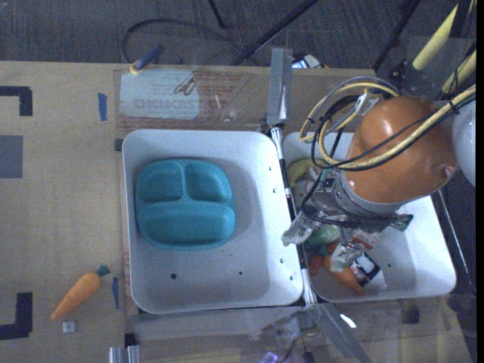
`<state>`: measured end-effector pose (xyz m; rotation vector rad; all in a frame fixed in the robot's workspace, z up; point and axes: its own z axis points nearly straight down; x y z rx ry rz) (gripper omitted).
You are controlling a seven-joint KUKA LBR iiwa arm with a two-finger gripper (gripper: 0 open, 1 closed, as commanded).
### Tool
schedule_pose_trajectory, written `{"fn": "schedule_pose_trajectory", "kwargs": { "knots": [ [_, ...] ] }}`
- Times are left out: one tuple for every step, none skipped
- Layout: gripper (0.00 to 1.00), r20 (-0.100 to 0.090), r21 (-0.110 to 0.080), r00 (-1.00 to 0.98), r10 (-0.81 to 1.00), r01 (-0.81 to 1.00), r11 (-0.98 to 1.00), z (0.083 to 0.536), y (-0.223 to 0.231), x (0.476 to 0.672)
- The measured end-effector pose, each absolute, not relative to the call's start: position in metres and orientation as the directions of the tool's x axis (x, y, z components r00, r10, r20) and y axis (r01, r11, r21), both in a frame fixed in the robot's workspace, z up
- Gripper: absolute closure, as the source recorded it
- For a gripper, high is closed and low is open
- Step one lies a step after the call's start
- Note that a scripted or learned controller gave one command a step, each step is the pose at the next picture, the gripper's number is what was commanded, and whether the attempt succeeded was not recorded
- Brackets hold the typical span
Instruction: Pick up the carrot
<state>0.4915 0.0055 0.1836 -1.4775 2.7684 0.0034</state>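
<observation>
overhead slanted view, both bins (198, 146)

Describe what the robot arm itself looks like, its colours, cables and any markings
The arm has a large rounded orange shell above the wrist, with a pale grey part at the right edge. Yellow and black cables loop over it. Below sits a grey metal wrist collar, then the gripper, dark and silver with small white and black parts. No readable markings are visible.
</observation>
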Motion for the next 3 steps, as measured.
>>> {"fn": "schedule_pose_trajectory", "kwargs": {
  "knots": [
    [0.00,-0.004,0.001,-0.354,-0.935,-0.935,0.354,0.183,0.015,0.499],
    [0.00,-0.004,0.001,-0.031,-1.000,-1.000,0.031,0.202,-0.013,0.480],
    [0.00,-0.004,0.001,0.034,-0.999,-0.999,-0.034,0.104,-0.112,0.482]
  ]
}}
